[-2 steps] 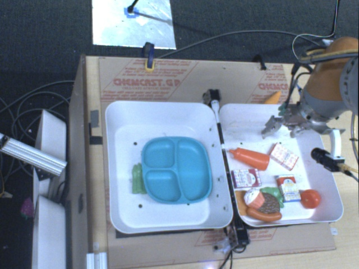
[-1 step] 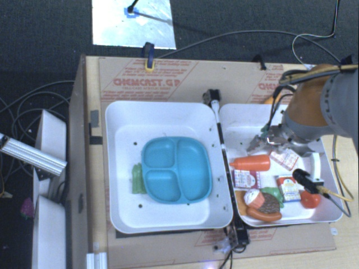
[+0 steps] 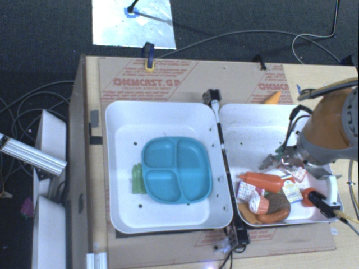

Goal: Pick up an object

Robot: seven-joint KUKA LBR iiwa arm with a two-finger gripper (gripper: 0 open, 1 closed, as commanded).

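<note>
One claw, grip state unclear, just above-left of the orange carrot in the right bin

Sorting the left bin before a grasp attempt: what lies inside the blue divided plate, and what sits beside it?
The blue divided plastic plate shows bare compartments. A green flat object lies against its left edge. Whatever is under the plate is covered.
</note>
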